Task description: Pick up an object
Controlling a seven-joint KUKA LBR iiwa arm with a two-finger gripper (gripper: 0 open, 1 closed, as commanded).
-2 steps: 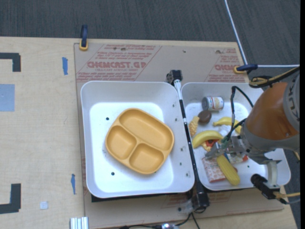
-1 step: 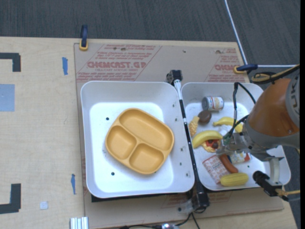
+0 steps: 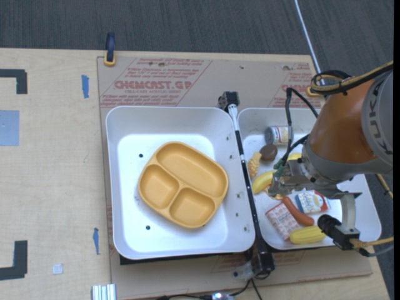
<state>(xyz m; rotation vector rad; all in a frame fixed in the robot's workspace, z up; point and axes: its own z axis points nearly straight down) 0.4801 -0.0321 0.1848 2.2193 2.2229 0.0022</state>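
The banana (image 3: 263, 182) lies in the right bin (image 3: 372, 220), close to the wall shared with the left bin (image 3: 119, 167), its long axis slanting up toward the worktop's far right corner. The tool (image 3: 282, 181) hangs just right of it, nearly touching its upper end; whether it is apart or together I cannot tell. A sausage (image 3: 296, 212) lies just beyond, nearer the front edge.

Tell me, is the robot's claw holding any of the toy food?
It cannot be told. The gripper is down in the right bin by a banana and a sausage, but the arm hides its tips.
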